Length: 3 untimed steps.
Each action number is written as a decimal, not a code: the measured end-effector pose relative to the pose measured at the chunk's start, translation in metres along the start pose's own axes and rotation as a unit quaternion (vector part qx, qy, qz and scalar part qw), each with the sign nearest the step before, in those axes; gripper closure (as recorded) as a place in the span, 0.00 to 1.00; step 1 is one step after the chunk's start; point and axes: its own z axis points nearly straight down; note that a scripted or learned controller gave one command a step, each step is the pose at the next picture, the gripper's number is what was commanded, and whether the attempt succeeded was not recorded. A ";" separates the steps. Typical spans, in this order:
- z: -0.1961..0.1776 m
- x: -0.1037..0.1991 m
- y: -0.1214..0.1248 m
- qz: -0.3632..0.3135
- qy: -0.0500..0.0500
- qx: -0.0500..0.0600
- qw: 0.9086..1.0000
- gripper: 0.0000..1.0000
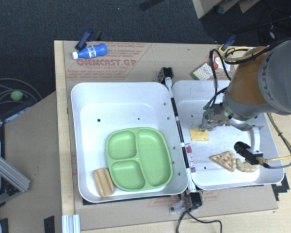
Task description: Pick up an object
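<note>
One arm [262,81] leans in from the right over the right bin [223,181], gripper [209,123] low, just above a yellow cheese slice [200,135] on the bin floor; its grip can't be made out.

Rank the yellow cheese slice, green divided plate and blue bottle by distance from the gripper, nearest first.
From the gripper:
1. Yellow cheese slice, right bin, just below it.
2. Green divided plate, left bin.
3. Blue bottle, on the bench beyond the left bin.

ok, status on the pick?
End effector low in right bin, just above yellow cheese slice. Nothing seen held. Pizza slice lies apart; path clear.
</note>
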 end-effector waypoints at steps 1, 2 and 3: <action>0.003 0.001 -0.002 0.000 0.001 0.003 1.000 0.00; 0.014 0.002 -0.032 0.000 0.002 0.006 1.000 0.00; 0.014 -0.025 0.010 -0.001 0.001 0.004 1.000 0.00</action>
